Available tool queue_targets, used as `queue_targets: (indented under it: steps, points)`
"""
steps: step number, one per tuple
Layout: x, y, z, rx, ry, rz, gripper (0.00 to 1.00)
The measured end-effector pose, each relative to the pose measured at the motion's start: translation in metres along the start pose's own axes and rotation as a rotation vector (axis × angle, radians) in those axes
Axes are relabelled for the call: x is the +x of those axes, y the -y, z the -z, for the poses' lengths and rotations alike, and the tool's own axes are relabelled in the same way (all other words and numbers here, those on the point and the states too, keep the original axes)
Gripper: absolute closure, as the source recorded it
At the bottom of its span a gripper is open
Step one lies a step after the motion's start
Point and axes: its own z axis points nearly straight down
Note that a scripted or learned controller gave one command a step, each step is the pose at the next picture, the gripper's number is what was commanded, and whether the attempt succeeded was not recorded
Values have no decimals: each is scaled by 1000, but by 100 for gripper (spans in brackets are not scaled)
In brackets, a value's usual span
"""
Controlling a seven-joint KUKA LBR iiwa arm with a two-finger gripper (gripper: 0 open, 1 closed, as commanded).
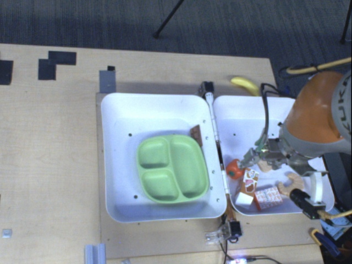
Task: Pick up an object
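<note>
So the arm (316, 114) comes in over the right bin (242, 120), and the gripper (263, 154) sits low inside it, just right of a small red object (234, 170) that looks like a toy tomato. Honestly can't tell whether the fingers are spread or pinched together, since the wrist hardware hides them and it's all a bit blurry down there. Nothing visibly sits between them.

Taking that red object as the anchor: just to its lower right there's a little carton with a red and white print (250, 181), and further right of that a red and white checkered box (269, 197). A small white block (244, 199) lies below the red thing, near the bin's front wall. Some tan bits (291, 181) lie farther right, under the arm.

Left of the red object, past the divider, the left bin (118, 147) holds a green three-compartment plate (172, 168). A yellow banana (245, 84) lies up behind the right bin on the bench (49, 164).
</note>
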Motion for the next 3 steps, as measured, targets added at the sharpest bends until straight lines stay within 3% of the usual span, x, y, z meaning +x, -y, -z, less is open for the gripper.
queue_targets:
  steps: [1, 2, 3]
  points:
    - [-36, -42, -96, -15, 6, -1, 0]
    - [-36, -43, -85, -18, 7, 0, 100]
    - [-36, -43, -85, -17, 6, 0, 0]
